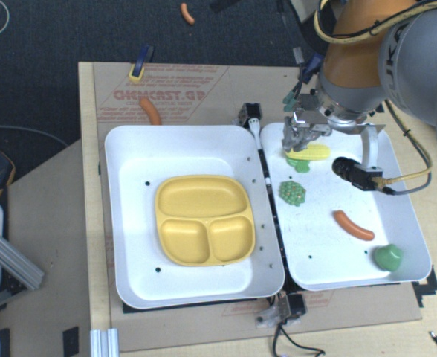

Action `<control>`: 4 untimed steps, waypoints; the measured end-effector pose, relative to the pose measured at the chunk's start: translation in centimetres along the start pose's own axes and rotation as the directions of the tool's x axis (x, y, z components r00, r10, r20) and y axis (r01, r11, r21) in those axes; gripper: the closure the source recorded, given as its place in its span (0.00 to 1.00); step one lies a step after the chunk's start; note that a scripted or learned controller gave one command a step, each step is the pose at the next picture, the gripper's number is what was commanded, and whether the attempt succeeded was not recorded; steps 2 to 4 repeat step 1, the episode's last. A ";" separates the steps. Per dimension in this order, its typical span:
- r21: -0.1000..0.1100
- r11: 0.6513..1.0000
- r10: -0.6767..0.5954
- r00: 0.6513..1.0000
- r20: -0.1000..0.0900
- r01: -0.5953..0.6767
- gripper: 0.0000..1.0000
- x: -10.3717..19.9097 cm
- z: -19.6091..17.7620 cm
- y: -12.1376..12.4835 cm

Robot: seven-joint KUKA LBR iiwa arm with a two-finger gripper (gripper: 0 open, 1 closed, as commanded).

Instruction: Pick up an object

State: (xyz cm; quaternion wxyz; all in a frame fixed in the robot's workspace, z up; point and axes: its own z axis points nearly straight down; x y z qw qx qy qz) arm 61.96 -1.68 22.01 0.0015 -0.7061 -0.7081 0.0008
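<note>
Cardboard-topped table (181,88) stood over dark carpet (62,21), two white bins (122,199) side by side, end effector (302,134) low in right bin, clamped on yellow corn (311,153), yellow divided tray (204,219) in left bin.

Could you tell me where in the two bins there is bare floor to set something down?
In the left bin, bare floor rings the yellow divided tray, widest along its left and far sides. In the right bin, the near-left corner is open, between the green ball, sausage and near rim. The far-left corner is crowded: the end effector meets the corn.
</note>
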 end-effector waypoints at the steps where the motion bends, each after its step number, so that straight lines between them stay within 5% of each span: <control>1: -0.006 1.000 0.002 1.000 0.001 -0.002 1.00 0.3 -1.1 -0.3; 4: -0.006 1.000 0.002 1.000 0.001 -0.002 1.00 0.3 -1.1 -0.3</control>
